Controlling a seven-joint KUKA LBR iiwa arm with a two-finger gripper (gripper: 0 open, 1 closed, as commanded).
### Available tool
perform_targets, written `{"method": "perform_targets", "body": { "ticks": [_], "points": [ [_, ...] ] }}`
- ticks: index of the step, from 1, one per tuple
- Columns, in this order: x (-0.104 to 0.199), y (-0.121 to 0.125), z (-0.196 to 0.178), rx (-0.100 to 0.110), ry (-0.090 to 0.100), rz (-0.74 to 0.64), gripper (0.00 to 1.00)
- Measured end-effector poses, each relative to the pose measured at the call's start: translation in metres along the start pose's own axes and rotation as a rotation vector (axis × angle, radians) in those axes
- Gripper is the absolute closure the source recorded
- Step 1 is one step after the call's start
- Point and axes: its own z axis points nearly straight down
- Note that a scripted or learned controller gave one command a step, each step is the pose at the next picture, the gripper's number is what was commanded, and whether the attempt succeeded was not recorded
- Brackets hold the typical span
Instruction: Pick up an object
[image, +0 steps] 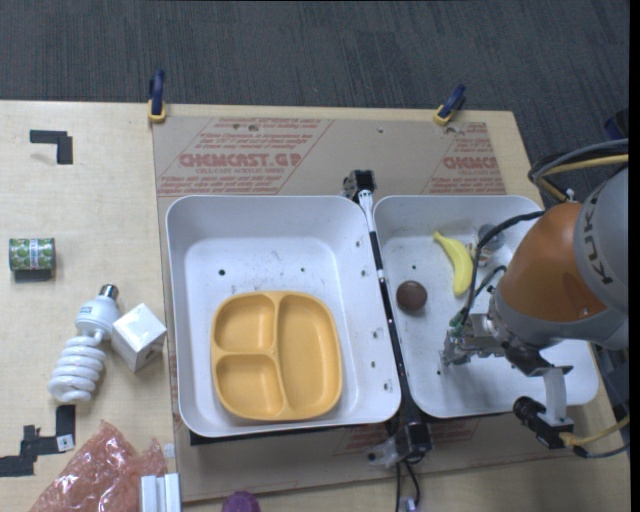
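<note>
currently i see my gripper (458, 352) low in the right bin (420, 215); i cannot tell its state. banana (457, 262) and brown ball (411, 295) lie nearby, untouched.

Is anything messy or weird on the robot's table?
A bit. A spiral light bulb lies on its side on the bench, outside the bins, beside a small white box. A banana and a brown ball are loose in the right bin.

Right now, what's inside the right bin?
In the right bin lie a banana and a small brown ball. The claw reaches in; the arm covers the bin's right part.
</note>
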Motion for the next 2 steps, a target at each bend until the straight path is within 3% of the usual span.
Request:
{"method": "perform_targets", "body": {
  "ticks": [1,2],
  "points": [
    [-0.012,0.059,0.0,-0.001,-0.001,-0.004,0.0],
    [-0.014,0.019,0.0,0.001,0.0,0.0,0.0]
  ]
}}
